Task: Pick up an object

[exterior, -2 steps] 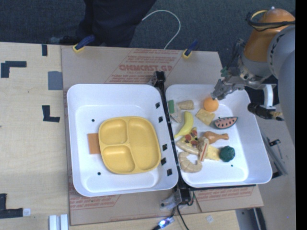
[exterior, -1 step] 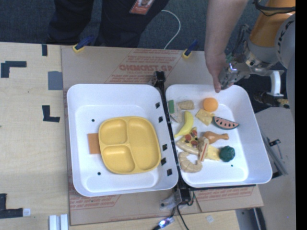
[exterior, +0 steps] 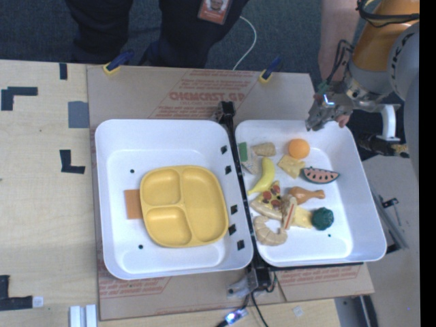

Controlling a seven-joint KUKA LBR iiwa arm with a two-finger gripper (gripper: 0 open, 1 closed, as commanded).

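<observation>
While the arm (exterior: 381, 33) hangs over the far right corner of the right bin (exterior: 364, 203), with the hand (exterior: 320, 118) just above the rim, you have nothing picked yet, and I cannot tell whether the hand is open or closed. Skip the left bin (exterior: 116, 182), which carries the yellow tray (exterior: 184, 205). Your targets crowd the right bin. Go for the orange ball (exterior: 298, 148): it lies nearest the hand, touching only the cheese wedge (exterior: 291, 165). Descend straight and centred, since a round thing likely rolls off a skewed pinch.
</observation>
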